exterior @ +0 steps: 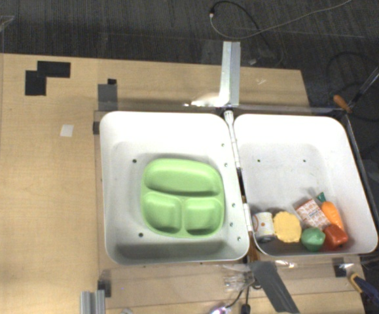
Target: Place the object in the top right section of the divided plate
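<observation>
One green divided plate (181, 197), three sections, sits in the left bin (117, 175). Six small items cluster in the right bin's (294, 149) near corner: can (263, 224), yellow round (287, 227), packet (309, 211), carrot (332, 213), green (313, 239) and red (336, 237) pieces.

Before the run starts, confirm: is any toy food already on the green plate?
No: the green plate sits bare in the left bin; the toy food is in the right bin.

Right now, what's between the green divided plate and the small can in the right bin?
In the camera view, between the divided plate and the can lie bare left-bin floor and the two bins' adjoining walls; no object sits there.
</observation>
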`<action>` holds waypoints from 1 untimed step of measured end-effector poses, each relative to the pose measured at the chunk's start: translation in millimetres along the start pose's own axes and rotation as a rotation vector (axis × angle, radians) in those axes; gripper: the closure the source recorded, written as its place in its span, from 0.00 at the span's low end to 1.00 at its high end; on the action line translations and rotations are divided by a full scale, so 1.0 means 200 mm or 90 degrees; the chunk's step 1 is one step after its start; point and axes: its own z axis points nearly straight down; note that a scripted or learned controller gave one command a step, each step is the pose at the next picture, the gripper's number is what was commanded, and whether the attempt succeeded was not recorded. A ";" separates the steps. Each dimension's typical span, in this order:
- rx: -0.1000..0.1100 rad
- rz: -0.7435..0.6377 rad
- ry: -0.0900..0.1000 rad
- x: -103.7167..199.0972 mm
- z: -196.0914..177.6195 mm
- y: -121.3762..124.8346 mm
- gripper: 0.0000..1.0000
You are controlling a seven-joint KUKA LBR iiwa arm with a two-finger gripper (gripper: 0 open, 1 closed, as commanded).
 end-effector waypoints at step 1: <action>0.000 0.000 0.000 0.00 0.00 0.00 0.00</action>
